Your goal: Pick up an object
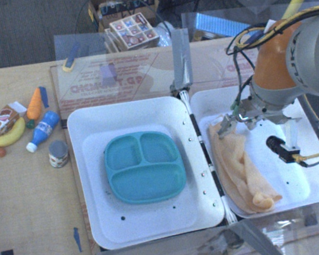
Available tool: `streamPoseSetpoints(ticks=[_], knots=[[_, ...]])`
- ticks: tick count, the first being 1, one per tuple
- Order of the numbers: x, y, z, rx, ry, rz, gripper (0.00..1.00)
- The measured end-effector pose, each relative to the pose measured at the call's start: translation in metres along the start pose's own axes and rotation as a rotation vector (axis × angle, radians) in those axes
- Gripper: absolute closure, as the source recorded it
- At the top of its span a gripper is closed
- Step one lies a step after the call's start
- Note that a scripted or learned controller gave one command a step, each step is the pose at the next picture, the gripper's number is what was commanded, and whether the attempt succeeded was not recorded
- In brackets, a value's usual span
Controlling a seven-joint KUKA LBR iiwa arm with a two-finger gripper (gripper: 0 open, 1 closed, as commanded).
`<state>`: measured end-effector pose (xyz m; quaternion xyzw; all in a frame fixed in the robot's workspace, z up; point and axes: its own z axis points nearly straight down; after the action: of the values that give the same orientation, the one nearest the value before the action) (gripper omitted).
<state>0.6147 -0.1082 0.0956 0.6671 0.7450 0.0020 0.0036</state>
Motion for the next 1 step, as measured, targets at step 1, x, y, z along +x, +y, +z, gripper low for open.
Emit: streamPoseSetpoints(ticks=[1], knots=[[0.0235,-0.1065,0.0037,-0.004,0.003,0.036,0.0]])
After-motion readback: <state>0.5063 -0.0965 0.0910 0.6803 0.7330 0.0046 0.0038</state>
